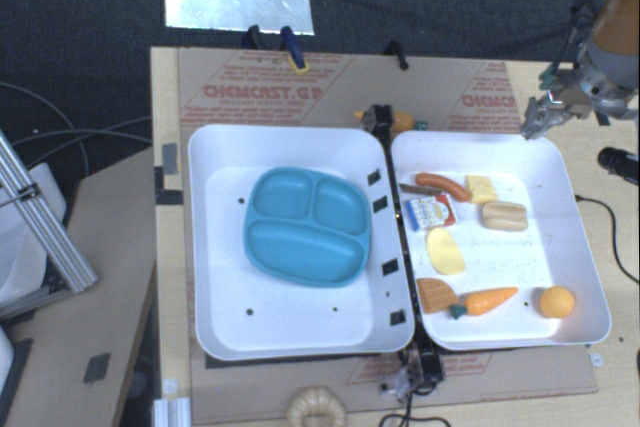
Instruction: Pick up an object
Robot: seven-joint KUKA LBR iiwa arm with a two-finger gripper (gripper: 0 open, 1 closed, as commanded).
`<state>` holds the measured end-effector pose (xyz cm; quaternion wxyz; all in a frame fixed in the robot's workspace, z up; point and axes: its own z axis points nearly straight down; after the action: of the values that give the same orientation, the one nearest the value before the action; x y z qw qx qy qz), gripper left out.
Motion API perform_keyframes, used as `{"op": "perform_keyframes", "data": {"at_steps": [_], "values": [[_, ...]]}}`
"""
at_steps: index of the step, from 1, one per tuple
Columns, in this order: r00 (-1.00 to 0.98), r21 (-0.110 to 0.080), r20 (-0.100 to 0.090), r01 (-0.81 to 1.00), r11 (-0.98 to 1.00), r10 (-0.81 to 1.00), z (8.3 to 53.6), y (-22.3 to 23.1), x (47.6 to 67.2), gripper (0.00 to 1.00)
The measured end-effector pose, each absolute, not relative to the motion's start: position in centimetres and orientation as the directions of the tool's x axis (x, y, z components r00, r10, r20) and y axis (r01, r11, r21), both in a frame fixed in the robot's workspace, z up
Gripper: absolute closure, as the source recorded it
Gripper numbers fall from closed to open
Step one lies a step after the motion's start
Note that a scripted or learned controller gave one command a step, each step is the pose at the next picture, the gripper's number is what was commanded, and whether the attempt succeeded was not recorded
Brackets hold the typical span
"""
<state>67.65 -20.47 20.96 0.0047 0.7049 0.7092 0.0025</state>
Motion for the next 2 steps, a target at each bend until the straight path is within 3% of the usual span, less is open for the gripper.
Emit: {"op": "perform_keyframes", "data": {"at_steps": [1,2], "values": [[-0.006,0.006,-0.002,1.0,0.006,1.0,22.7,-20.5,67.8,1.0],[-0.008,0.003,0.001,1.0,0.008,1.0,23.8,-16.2,64.7,1.0]]}}
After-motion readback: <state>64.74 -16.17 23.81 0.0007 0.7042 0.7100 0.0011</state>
